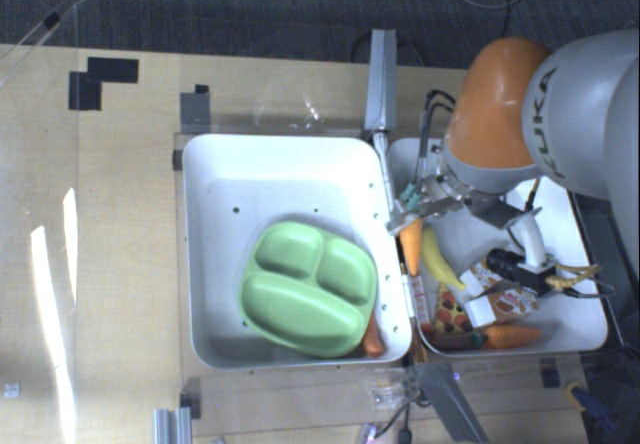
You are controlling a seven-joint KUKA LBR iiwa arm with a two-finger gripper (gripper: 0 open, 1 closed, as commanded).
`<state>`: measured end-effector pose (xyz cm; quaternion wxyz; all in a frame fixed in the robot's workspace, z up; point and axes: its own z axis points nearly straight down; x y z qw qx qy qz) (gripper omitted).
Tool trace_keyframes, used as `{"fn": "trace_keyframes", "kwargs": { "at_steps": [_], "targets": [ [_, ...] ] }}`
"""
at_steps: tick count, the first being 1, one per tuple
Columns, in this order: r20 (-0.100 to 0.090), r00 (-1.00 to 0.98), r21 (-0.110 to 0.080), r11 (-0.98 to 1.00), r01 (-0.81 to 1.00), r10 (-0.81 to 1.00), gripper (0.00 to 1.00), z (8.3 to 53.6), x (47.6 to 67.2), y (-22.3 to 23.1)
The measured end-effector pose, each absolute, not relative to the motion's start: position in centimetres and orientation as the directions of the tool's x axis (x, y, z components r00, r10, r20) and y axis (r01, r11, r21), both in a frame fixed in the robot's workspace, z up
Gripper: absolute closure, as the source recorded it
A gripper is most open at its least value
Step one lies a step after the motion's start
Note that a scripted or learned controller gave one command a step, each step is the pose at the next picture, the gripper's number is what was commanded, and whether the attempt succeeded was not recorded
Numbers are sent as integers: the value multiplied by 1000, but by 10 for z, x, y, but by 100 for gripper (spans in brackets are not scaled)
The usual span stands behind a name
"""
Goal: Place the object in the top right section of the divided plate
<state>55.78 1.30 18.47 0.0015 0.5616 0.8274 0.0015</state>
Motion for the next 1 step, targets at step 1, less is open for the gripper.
{"fn": "trace_keyframes", "kwargs": {
  "at_steps": [1],
  "targets": [
    [-3,-641,6,641,768,768,100,278,546,34]
  ]
}}
